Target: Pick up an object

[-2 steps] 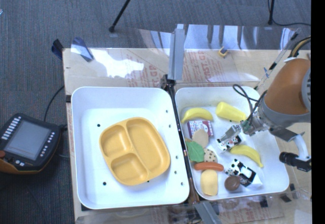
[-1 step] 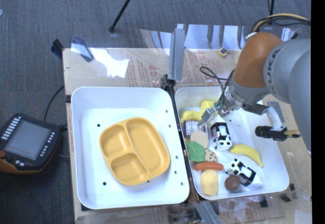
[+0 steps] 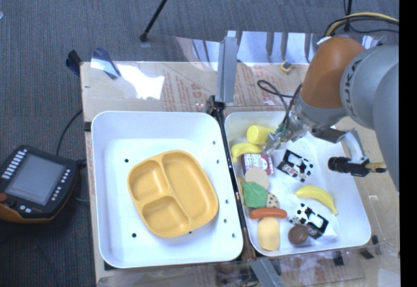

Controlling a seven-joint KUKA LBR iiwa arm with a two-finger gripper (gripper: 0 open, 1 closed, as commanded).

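Both bins [image 3: 104, 149] are white. The tray [image 3: 172, 193] is mustard yellow. The banana [image 3: 318, 197] and cup [image 3: 258, 134] are yellow, the leaf [image 3: 255, 195] green, the sausage [image 3: 268, 213] orange-red. Two cartons [image 3: 295, 165] carry black-and-white cow patches. The arm [image 3: 365, 87] is grey with an orange band.

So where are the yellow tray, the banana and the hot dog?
Tray [image 3: 172, 193], camera view: middle divider.
Banana [image 3: 317, 196], camera view: middle of its curve.
Hot dog [image 3: 268, 213], camera view: sausage middle.
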